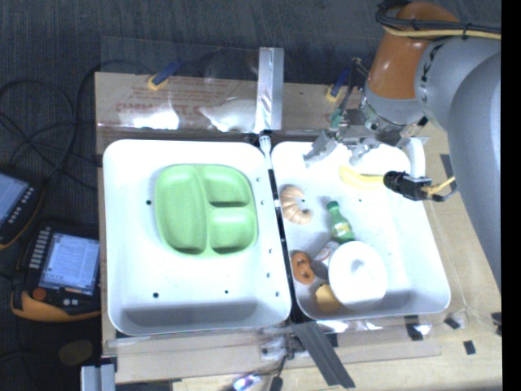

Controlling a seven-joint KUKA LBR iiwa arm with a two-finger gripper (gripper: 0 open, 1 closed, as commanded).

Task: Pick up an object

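Camera view looks down at a slant on the hand [352, 141], which hangs over the far edge of the right bin [423, 255], just beneath the orange band [400, 51] of the grey arm [468, 96]. How the hand is set, wide or narrow, I cannot tell from this angle; nothing can be seen gripped in it. A black fitting with a yellow tip [411, 184] juts from the wrist toward the near side.

Just beside the hand, on the bin floor, lies a yellow banana [361, 176], partly under the wrist hardware. Nearer the middle of that bin sits a curled pink-and-tan shrimp toy [295, 204], close to the wall shared with the other bin. A small green bottle [339, 222] lies between the shrimp toy and a large white roll [356, 273], and its lower end touches or nearly touches the roll. To the left of the roll is a brown doughnut-like piece [302, 267], and a tan lump [326, 297] peeks out at the roll's near side.

Beyond the dividing wall, the left bin [130, 300] holds a green divided plate [205, 208], lying flat near its centre, well apart from the hand.

Both bins rest on the desk [110, 96], whose far strip carries clear plastic sheeting [195, 108] and two blue-and-yellow clamps [163, 74]. Off the desk's left side, on the dark floor [49, 39], lie a handheld control pendant with a lit screen [61, 263] and black cables [41, 137].
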